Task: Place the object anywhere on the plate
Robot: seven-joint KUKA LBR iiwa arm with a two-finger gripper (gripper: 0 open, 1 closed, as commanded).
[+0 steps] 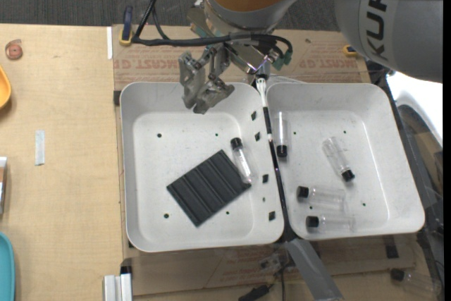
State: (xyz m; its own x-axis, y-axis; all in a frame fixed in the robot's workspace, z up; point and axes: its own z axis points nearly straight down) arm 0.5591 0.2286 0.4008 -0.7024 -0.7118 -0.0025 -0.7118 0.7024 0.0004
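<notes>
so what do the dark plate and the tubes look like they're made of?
Dark plate: looks like matte black plastic or rubber, with parallel ribs and no glare. Tubes, e.g. the one resting against the plate: clear plastic or glass, see-through bodies with black caps; can't tell which.

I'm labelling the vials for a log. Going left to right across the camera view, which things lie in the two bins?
Dark ribbed plate → vial on the plate's corner → vial by the divider → vial lying slantwise in the right bin.
</notes>
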